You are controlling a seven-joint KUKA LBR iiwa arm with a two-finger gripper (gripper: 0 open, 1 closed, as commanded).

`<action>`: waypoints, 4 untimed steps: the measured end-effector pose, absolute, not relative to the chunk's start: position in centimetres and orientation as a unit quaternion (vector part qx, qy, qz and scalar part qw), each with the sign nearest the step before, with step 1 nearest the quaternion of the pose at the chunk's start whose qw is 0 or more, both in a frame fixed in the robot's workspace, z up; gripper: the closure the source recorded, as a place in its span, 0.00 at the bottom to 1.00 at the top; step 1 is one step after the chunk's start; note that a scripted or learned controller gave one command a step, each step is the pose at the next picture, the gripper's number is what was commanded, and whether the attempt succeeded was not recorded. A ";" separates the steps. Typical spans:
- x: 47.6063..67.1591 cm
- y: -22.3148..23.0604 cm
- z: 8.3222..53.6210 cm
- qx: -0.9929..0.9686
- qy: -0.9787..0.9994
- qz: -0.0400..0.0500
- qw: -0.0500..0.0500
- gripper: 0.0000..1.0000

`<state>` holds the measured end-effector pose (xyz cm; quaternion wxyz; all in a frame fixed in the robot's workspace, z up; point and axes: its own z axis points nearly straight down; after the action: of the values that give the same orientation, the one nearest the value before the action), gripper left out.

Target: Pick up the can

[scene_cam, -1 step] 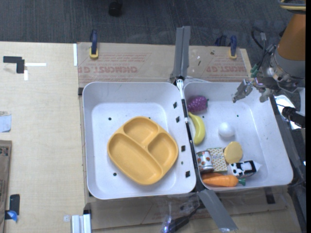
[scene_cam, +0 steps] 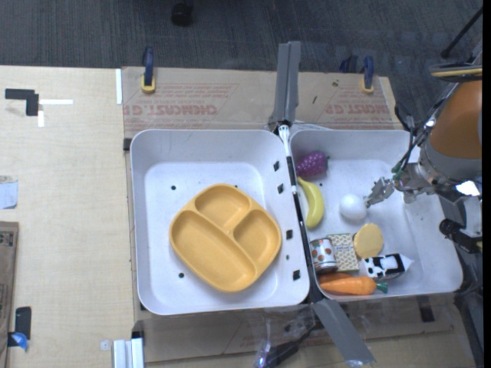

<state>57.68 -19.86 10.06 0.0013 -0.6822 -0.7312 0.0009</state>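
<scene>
Overhead slanted view of the tabletop (scene_cam: 61, 205) bearing two white bins. The left bin (scene_cam: 153, 159) contains a yellow divided plate (scene_cam: 225, 237). The right bin (scene_cam: 430, 274) contains, along its left wall, a purple grape cluster (scene_cam: 311, 163) and a banana (scene_cam: 311, 202); a white ball (scene_cam: 352, 207) lies near its centre. The can (scene_cam: 323, 254) lies on its side at the lower left of the right bin, against the dividing wall, touching a patterned box (scene_cam: 343, 251); its label is too small to read. A round yellow item (scene_cam: 368, 240), a black-and-white toy (scene_cam: 383, 266) and a carrot (scene_cam: 347, 285) crowd just beside it. The claw (scene_cam: 378, 191) hangs over the right bin, just right of the ball and apart from the can, with nothing between its tips; whether its parts are spread or closed cannot be made out. The arm (scene_cam: 458, 129) is cut off at the frame's right.
</scene>
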 end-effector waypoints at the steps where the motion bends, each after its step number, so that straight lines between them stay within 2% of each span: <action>1: 50.2 -19.1 9.0 -0.564 -0.826 0.000 0.001 0.00; 2: 57.8 -17.9 9.0 -0.543 -0.839 0.000 0.000 0.00; 3: 57.8 -12.5 8.9 -0.656 -0.754 0.001 0.002 0.00; 4: 65.0 -14.9 9.0 -0.623 -0.782 0.001 0.000 0.00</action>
<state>65.04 -14.87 9.00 0.0002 -0.6229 -0.7823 0.0009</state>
